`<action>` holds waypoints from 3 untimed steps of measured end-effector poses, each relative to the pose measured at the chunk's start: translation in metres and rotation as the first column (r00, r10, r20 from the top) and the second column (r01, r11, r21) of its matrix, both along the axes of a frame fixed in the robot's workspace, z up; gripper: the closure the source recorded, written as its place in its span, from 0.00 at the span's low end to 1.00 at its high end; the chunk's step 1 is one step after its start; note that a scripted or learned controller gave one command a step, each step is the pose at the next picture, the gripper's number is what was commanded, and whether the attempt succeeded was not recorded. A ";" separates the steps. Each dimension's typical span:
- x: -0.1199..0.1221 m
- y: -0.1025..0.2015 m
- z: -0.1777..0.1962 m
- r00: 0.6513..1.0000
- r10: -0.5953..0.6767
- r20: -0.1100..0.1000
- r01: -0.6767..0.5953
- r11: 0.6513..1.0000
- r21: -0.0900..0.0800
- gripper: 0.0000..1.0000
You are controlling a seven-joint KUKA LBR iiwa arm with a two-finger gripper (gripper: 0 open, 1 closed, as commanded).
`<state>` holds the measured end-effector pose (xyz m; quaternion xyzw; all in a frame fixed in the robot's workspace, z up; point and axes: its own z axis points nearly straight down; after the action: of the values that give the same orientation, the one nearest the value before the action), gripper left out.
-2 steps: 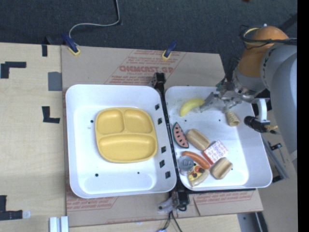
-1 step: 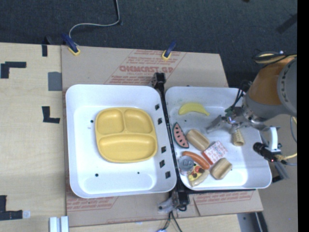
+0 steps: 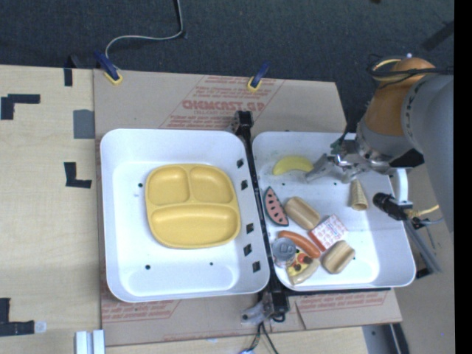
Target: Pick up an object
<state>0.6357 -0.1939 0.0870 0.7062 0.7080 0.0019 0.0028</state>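
1. In the camera view, two white bins sat side by side on the counter (image 3: 44, 198); the left bin (image 3: 122, 212) held a yellow divided tray (image 3: 193, 205).
2. The right bin (image 3: 391, 260) held the toy food: a yellow banana piece (image 3: 293, 165) at its far left, a watermelon slice (image 3: 275, 206) against the left wall, and a bread roll (image 3: 302, 212) just right of that slice.
3. A cone-shaped piece (image 3: 358, 195) stood right of the bread roll, near the arm.
4. Toward the near side lay a red-and-white packet (image 3: 328, 231), a hot dog sausage (image 3: 300, 243), a second roll (image 3: 338, 257), a grey round piece (image 3: 285, 250) and a pizza slice (image 3: 301, 269), all crowded together.
5. The grey arm with its orange band (image 3: 385, 109) reached in from the right, and the gripper (image 3: 324, 167) hung over the far part of the right bin, just right of the banana piece.
6. The fingers (image 3: 318, 170) appeared slightly apart with nothing seen between them.
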 end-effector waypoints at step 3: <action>0.020 -0.028 0.000 1.000 0.000 -0.005 0.000 1.000 0.002 0.00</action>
<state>0.6556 -0.2223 0.0866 0.7063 0.7079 0.0011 0.0005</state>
